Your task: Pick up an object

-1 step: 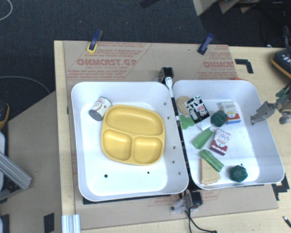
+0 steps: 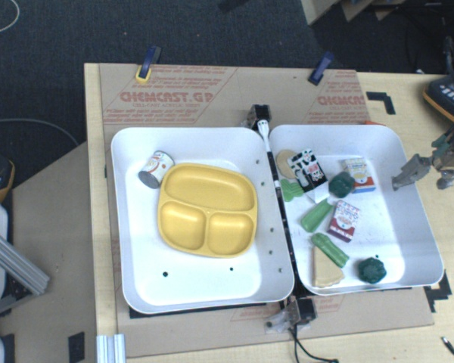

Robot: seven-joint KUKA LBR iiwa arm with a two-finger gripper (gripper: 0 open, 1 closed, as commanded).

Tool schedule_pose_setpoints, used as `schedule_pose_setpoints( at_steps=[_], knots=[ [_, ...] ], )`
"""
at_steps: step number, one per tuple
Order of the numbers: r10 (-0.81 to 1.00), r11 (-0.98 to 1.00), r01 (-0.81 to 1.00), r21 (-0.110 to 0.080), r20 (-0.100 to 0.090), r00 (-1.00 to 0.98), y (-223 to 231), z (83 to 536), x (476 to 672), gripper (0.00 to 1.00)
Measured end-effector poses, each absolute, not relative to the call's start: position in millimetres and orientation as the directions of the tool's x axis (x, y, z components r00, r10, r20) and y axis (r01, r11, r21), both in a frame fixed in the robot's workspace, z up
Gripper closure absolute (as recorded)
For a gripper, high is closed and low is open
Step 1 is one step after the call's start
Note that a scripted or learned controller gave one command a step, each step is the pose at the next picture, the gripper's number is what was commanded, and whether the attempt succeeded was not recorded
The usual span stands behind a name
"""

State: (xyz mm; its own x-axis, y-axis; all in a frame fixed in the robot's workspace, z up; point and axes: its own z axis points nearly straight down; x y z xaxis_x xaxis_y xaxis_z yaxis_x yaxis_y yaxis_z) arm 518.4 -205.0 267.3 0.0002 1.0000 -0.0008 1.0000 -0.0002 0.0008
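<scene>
While parked over bin [image 2: 426, 221] wall | gripper [image 2: 427, 174] | grip state: cannot tell | risk: box [image 2: 359, 174], ball [image 2: 340, 185] leftward, crowded; likely slip or double-grab

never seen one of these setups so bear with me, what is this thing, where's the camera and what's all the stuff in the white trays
One camera looks down at a slant on a bench with two shallow white bins. The left bin holds a yellow divided plate and a small cup on its side. The right bin holds small toy items: a black-and-white carton, green pieces such as a dark green ball, and a red-and-white packet. At the right edge is the robot arm's gripper, over that bin's rim and apart from the items. It is too small here to tell how it is set.
</scene>
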Motion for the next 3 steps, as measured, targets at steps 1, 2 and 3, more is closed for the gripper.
schedule_pose_setpoints(
  at_steps=[1, 2, 3],
  knots=[
    [1.000, 0.000, 1.000, -0.005, 0.003, 0.000, -195, 218, 515.8, 0.00],
    [1.000, 0.000, 1.000, -0.006, 0.003, 0.000, -192, 155, 518.4, 0.00],
    [1.000, -0.001, 1.000, -0.006, 0.003, 0.001, -194, 112, 516.9, 0.00]
  ],
)
